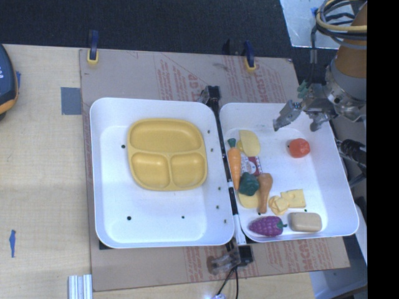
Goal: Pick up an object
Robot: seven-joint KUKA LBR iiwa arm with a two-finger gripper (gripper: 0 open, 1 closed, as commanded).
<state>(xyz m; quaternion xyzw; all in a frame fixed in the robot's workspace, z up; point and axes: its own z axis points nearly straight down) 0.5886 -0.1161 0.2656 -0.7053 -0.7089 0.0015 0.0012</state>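
My gripper [303, 119] hangs over the far part of the right bin [333, 167], its two fingers spread open with nothing between them. Just below it and slightly right lies a red tomato [299, 147]. Along the bin's left side lie an orange carrot [234, 162], a pale yellow piece [250, 142], a green broccoli [249, 184] and a brown-orange piece [264, 191]. Near the front sit cheese chunks [288, 200], a purple bunch of grapes [266, 226] and a beige block [305, 222].
The left bin [106, 167] holds a yellow divided plate [167, 153]. Blue and yellow clamps [249, 55] pin the cardboard at the back. A dark device [6, 80] sits at the far left edge of the bench.
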